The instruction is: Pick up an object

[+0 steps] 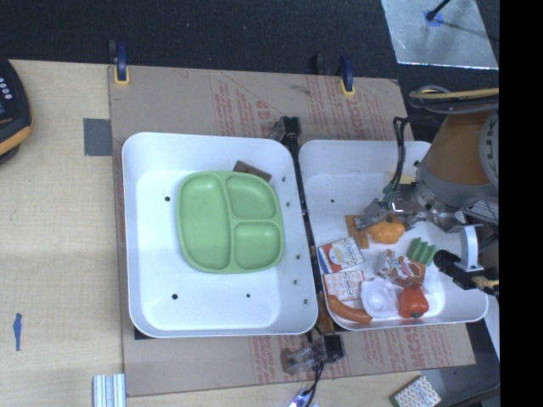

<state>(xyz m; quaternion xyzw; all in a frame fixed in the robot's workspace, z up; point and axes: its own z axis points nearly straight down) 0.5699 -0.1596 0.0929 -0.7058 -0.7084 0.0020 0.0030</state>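
Observation:
My gripper (378, 217) hangs low over the middle of the right bin (339, 164), reaching in from the right. Directly under and beside its tip lies an orange fruit-like piece (389, 232), partly covered by the gripper. Whether they touch cannot be told. A green piece (420, 251) lies to the right of it. Further front are a red tomato-like piece (412, 303), a hot dog (348, 312), a white round item (378, 297) and some printed packets (344, 253).
The left bin (148, 303) holds a green divided plate (229, 221), with a small brown item (252, 171) at the plate's far edge. A black cable (398, 155) runs down along the arm. Clamps (345, 75) hold the cardboard base at the back.

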